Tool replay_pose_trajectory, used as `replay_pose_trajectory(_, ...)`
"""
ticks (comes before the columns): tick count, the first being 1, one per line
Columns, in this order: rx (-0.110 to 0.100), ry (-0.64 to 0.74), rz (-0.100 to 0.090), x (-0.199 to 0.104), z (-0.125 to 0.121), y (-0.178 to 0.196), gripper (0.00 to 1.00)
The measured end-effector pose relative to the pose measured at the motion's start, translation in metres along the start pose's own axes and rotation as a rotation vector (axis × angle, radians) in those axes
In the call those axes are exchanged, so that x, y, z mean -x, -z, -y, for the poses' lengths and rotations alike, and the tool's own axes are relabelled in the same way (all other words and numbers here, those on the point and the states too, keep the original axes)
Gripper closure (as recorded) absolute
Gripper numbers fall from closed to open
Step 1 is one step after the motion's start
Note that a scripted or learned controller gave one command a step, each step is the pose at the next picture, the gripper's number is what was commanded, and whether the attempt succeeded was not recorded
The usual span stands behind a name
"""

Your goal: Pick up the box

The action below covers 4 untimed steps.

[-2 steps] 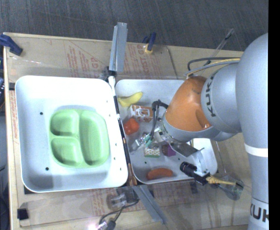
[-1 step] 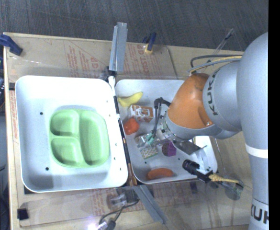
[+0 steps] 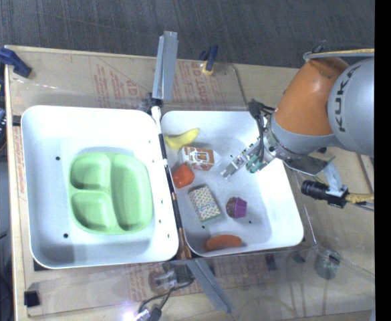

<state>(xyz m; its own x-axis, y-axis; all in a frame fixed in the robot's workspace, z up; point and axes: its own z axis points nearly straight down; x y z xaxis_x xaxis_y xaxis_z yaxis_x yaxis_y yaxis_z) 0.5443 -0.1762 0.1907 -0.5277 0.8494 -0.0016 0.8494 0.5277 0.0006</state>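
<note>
Nearest the lens, along the bottom edge of the right-hand shallow white bin point(image 3: 285, 206), lies a flat orange-red oblong piece point(image 3: 223, 242). At about 11 o'clock from it rests the small rectangular box with a speckled, patterned top point(image 3: 204, 202), lying flat on the bin floor and turned slightly askew. Just beside the box at 3 o'clock sits a small purple cup-shaped toy point(image 3: 236, 207); at 11 o'clock from the box is a round red-orange object point(image 3: 182, 176). Further toward 12 o'clock lie a white-and-orange printed packet point(image 3: 199, 157) and a yellow banana-shaped toy point(image 3: 182, 138).

Hovering at 2 o'clock from the box, well apart from it, is the two-finger gripper point(image 3: 233, 167) on the grey arm with its orange band point(image 3: 309, 105); whether it is open or closed I cannot tell, and nothing visible sits in it.

At 9 o'clock, the left-hand shallow white bin point(image 3: 41, 179) holds a pale green three-compartment tray point(image 3: 110, 192).
</note>
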Motion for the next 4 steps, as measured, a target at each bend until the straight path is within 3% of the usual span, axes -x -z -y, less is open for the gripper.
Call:
replay_pose_trajectory(1, 0.000, 0.000, 0.000, 0.000, 0.000, 0.000, 0.00)
replay_pose_trajectory(2, -0.005, -0.099, -0.005, -0.061, 0.019, -0.100, 0.00)
replay_pose_trajectory(3, 0.000, 0.050, 0.001, -0.024, 0.064, 0.052, 0.00)
replay_pose_trajectory(4, -0.003, 0.068, -0.004, 0.017, 0.034, -0.050, 0.00)
